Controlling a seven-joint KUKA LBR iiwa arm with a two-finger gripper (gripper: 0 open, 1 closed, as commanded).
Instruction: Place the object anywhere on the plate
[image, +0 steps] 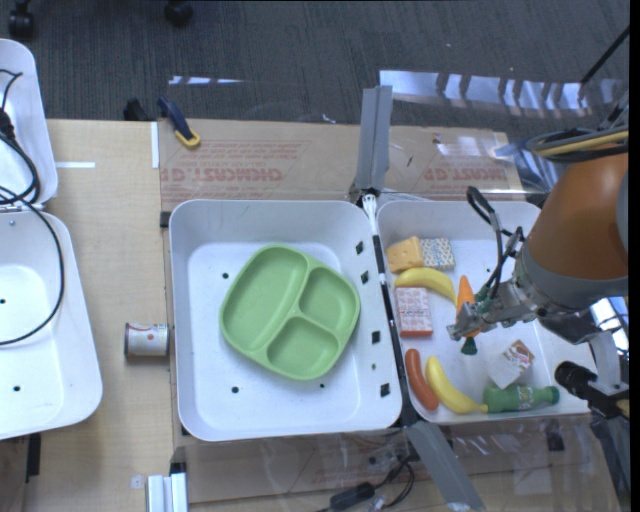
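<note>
The gripper (468, 335) hung low in the right bin (530, 212), among the toy foods — you could not tell how its jaws stood, nor whether they held anything. The green plate (290, 312) lay in the left bin (190, 330), toward nine o'clock of the gripper. With a carrot (464, 291), bananas (425, 281) and a bottle (522, 397) crowded close, a grasp here risked slipping or nudging neighbours.
</note>
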